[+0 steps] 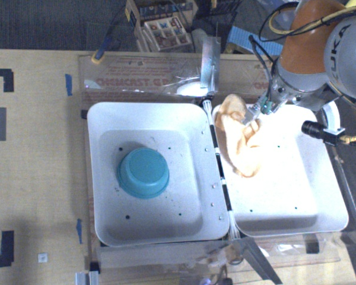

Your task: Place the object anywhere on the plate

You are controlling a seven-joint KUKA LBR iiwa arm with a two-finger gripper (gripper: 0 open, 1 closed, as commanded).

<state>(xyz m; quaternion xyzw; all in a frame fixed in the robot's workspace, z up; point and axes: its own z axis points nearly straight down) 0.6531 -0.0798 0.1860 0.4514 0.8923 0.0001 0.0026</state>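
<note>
Single fixed camera above the bench, looking down at a slant, far enough to take in both shallow white plastic bins (107,119) side by side, light wooden benchtop (35,159) at left, cluttered floor beyond the far edge, grey arm with orange band (320,34) entering from right

Plate (143,172) in left bin (101,123), cloth (240,136) in right bin (302,206), against dividing wall

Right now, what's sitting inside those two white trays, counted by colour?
Teal: 1, the upturned bowl in the left bin.
Cream/tan: 1, the crumpled cloth in the right bin, with the gripper at its upper part.
Total: 2
</note>
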